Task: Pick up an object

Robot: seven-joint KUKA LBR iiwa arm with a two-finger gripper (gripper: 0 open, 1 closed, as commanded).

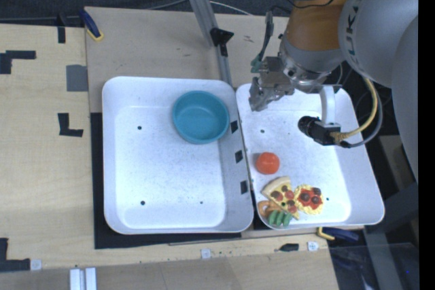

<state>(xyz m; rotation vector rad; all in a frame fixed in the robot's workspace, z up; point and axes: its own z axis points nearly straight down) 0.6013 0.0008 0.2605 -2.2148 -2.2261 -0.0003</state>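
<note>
At the right bin's (360,200) near edge lies a flat toy pizza slice (289,200), awkward to pinch; just beyond it sits a small, smooth orange ball (268,162), a rounder target needing a centred descent. Farther back the tool (260,100) hovers, gripping nothing. A glossy blue bowl (200,117) sits in the left bin (136,173).

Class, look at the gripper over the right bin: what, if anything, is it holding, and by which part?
Nothing is held. The gripper hangs at the far left corner of the right bin, with nothing between its fingers; the orange ball and pizza toy lie apart.
</note>
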